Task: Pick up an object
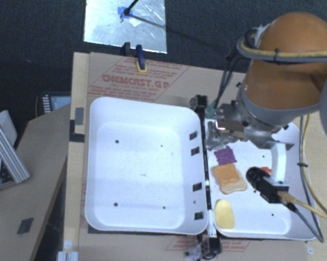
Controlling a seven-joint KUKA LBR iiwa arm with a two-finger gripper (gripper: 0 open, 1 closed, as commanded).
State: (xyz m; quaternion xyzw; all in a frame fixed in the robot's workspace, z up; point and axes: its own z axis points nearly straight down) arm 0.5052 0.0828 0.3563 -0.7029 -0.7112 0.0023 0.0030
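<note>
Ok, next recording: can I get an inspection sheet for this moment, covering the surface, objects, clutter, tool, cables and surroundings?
Surface: left bin and right bin, both white, side by side on printed cardboard.
Job's things: all in the right bin, along its left side: purple piece, tan slice, and yellow oval nearest the front.
Clutter: nothing seen.
Grippers: tool low over the right bin's back left corner, just behind the purple piece; whether it grips anything cannot be told.
Cables: yellow cable across the arm's orange band; loose wires at the bench front.
Surroundings: silvery sheet, blue clamp, aluminium rail.
</note>
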